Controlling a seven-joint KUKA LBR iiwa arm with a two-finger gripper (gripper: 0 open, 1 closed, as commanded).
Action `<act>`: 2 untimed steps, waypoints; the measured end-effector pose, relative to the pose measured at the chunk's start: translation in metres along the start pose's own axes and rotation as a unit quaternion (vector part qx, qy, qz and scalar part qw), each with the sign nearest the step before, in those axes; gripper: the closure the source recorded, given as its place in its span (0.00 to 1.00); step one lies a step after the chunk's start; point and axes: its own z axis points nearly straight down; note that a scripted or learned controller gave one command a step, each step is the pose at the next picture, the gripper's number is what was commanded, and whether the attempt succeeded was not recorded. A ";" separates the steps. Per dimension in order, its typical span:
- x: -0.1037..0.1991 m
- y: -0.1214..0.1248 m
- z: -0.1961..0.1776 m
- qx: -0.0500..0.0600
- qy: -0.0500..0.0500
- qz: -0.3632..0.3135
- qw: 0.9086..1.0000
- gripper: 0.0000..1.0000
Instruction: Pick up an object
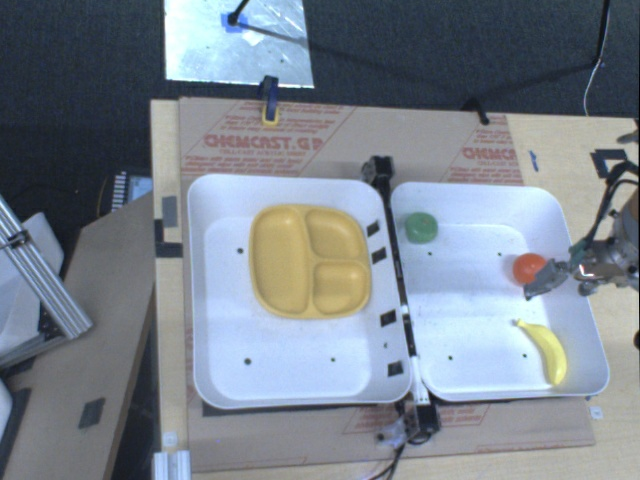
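One banana (546, 351), one claw (548, 278), possibly open

Two white bins, the left bin (215, 368) and the right bin (480, 373), look like smooth moulded plastic with a soft sheen. A yellow divided plate (308, 261) appears to be matt plastic. The banana (546, 349), the orange-red ball (529, 266) and the green round object (421, 228) look smooth and plastic-like. The surface (330, 133) is pale brown printed board, matt like cardboard. A dull silvery metal sheet (238, 28) lies on dark, rough carpet (80, 48).
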 end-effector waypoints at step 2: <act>0.000 0.009 0.103 0.000 0.000 0.001 1.000 0.00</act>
